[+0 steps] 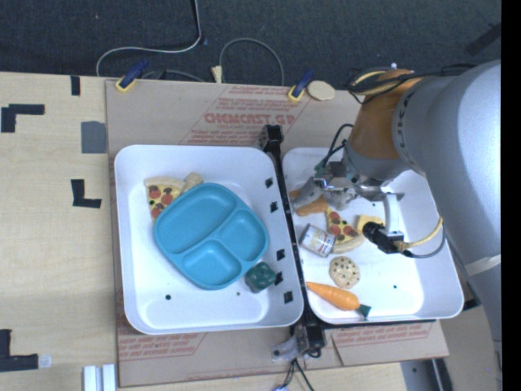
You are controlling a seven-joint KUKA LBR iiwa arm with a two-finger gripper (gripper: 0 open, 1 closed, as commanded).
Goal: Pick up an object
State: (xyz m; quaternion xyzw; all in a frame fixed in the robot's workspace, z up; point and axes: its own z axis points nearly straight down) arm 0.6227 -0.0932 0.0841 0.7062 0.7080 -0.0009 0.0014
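Over the right white bin [423, 300], gripper [327, 187] sits low at its 10 o'clock corner, beside the brown croissant-shaped toy [312, 208]; can't tell its opening, nothing visibly held. My worry: silver can [317, 239] and pizza-slice toy [345, 230] crowd in at the gripper's 6 o'clock, so a close could pinch two or knock one away. Bin divider wall [281, 210] is tight at 9 o'clock. Open room lies toward 4 o'clock, past the round cookie [345, 272] and orange carrot [334, 296].
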